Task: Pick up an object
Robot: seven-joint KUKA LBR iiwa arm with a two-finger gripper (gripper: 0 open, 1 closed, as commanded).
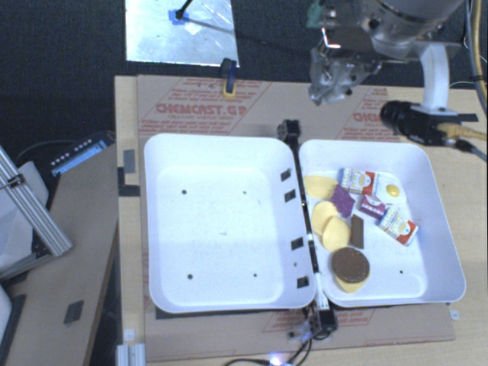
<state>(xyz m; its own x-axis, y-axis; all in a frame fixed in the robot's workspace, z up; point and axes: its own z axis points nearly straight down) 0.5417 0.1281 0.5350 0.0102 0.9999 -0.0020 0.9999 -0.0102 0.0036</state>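
Observation:
My gripper hangs high above the bench, over the board behind the right bin, with nothing seen between its fingers. In the right bin lie several items: yellow round pieces, a brown round cookie, a dark brown bar, a purple block, a purple packet, two red-and-white cartons, and a small yellow ball.
The left bin sits beside the right one, joined by a black hinge strip. A shiny metal sheet lies at the back left. A yellow-and-blue clamp stands at the board's rear edge.

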